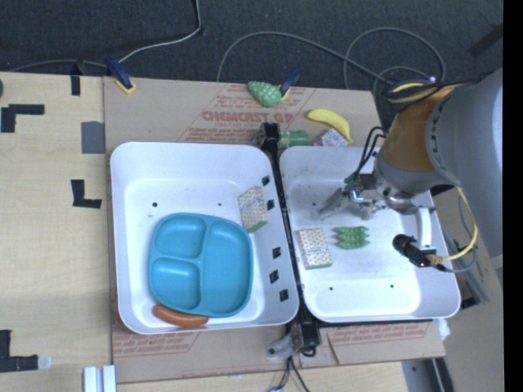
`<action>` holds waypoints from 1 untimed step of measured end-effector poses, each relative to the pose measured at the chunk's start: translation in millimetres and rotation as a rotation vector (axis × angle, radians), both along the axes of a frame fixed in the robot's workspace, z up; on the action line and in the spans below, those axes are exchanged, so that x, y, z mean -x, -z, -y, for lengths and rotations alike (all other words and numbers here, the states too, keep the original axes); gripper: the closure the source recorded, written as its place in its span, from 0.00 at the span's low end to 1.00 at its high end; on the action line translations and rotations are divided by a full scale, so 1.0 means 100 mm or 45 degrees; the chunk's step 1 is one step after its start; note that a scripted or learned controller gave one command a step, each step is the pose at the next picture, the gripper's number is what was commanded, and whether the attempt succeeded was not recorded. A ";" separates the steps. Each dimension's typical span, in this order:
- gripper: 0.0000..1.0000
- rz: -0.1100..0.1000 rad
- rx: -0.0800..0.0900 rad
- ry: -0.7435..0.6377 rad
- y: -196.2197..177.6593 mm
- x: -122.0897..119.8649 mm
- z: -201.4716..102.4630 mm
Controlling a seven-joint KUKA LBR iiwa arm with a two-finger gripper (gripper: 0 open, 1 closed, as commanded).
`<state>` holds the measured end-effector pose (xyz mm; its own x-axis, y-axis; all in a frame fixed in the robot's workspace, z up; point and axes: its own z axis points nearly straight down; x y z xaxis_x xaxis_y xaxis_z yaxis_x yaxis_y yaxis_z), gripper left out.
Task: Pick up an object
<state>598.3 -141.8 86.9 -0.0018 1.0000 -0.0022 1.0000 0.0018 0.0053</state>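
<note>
Gripper (337, 203) above bumpy green pod (351, 236)

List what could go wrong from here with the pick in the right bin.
1. The hand sits over bare bin floor, apart from the green pea pod and the patterned packet, so closing there would likely grab nothing.
2. Pod and packet lie close together; a descent between them might nudge one aside.
3. The packet lies flat, so the hand may slide off it.
</note>
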 end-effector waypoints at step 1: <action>0.00 0.001 0.001 0.002 0.00 0.46 0.14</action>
<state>552.1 -155.3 87.0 -0.0006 1.0000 -0.0030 1.0000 0.0006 0.0060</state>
